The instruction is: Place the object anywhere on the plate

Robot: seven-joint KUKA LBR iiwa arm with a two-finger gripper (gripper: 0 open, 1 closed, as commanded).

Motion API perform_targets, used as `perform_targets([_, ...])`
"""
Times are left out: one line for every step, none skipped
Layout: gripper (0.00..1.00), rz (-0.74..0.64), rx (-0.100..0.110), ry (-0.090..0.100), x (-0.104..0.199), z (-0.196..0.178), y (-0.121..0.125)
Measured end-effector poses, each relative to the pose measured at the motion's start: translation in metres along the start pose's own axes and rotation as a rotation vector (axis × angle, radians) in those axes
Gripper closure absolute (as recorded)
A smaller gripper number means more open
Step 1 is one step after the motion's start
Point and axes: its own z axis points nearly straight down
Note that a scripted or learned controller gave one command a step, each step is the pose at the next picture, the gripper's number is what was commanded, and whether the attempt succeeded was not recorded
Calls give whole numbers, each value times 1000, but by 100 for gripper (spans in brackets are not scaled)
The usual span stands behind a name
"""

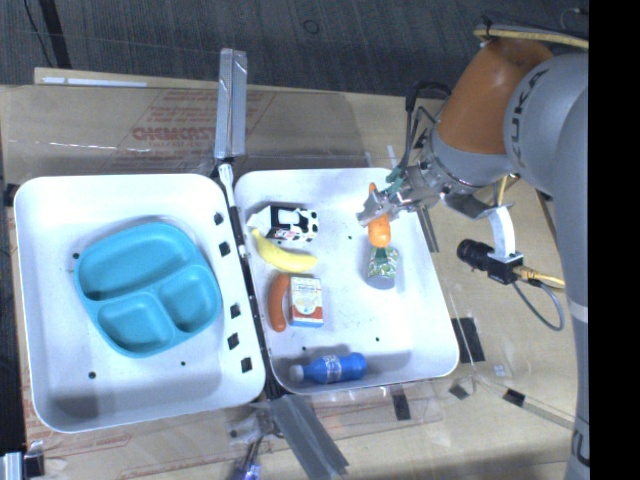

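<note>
A blue divided plate [148,286] lies in the left white bin [50,368]. My gripper [384,204] hangs over the upper right part of the right bin [440,338]. Just beneath it is a small orange object [379,233], touching or very close to the gripper's tip. Whether it is gripped is not visible. A green and clear packet [382,266] lies directly below the orange object on the bin floor.
The right bin also holds a black-and-white cow toy [287,222], a banana [282,254], a red sausage [278,302], a small carton [306,301] and a blue bottle [330,368]. A divider [238,268] separates the bins.
</note>
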Motion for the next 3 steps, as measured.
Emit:
perform_targets([100, 79, 3, 1, 80, -20, -25])
perform_targets([100, -27, 4, 2, 164, -25, -20])
perform_targets([100, -247, 6, 2, 240, 21, -4])
